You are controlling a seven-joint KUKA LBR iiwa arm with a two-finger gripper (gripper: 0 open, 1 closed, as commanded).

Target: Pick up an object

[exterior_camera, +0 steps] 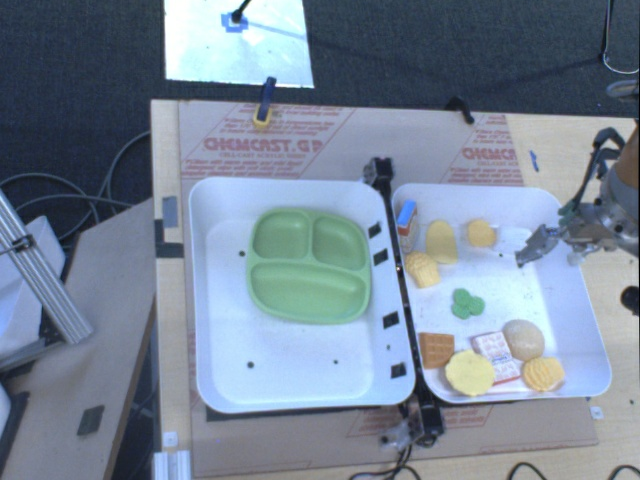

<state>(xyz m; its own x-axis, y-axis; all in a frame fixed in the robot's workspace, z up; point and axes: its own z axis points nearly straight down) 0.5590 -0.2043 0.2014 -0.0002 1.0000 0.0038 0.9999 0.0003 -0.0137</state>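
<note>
The toy food lies scattered in the right bin [590,353]: a green piece [466,304] near the middle, yellow lumps [441,240] toward the back, and a tan lump [523,339], a waffle-like square [436,348] and a yellow disc [469,373] at the front. The gripper [556,242] hangs over that bin's far right side with nothing seen in it; whether it is spread or pressed together I cannot tell. The arm is cut off at the edge. In the left bin [215,368] sits a green divided plate [308,266]
</note>
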